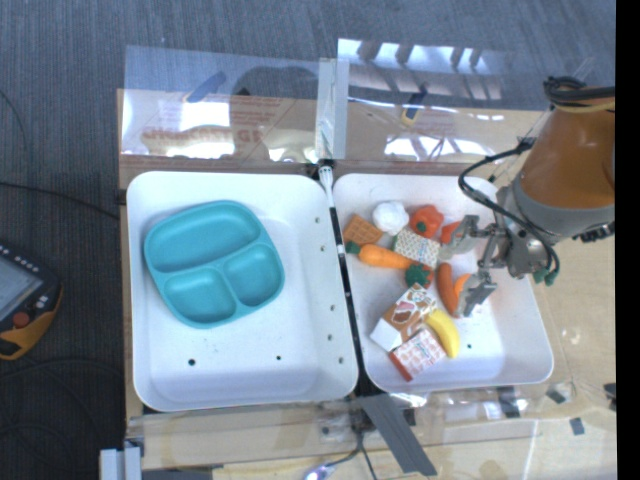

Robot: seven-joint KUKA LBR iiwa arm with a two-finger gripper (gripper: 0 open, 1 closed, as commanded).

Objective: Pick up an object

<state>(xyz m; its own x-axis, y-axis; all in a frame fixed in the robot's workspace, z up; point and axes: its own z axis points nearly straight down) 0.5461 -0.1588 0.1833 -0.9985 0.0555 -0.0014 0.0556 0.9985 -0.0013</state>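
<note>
Overhead, two white bins side by side on the bench: left bin (160, 368) bearing a teal three-compartment plate (213, 261), tilted a little, toward its upper left; right bin (520, 363) crowded with toy food. Reaching in from the right, the grey arm with its orange band (570, 163), wrist low over the right bin's right half. Gripper (482, 268) hanging just above the bin floor, near an orange piece (456, 290) that lies beside its lower finger; fingers open or shut, impossible to tell from this slant, and nothing clearly seen between them. Among the pile: a white egg-like ball (389, 215) near the top, a red-orange tomato-like piece (426, 219) just right of it, a waffle-patterned cracker (362, 231) to the left, a carrot (384, 257) lying crosswise beneath, a pale speckled block (417, 247) touching the carrot's right end. Lower down, a small printed carton (409, 311), a yellow banana (444, 332) just right of it, and a red-and-white box (418, 353) at the bottom, all close together.
</note>
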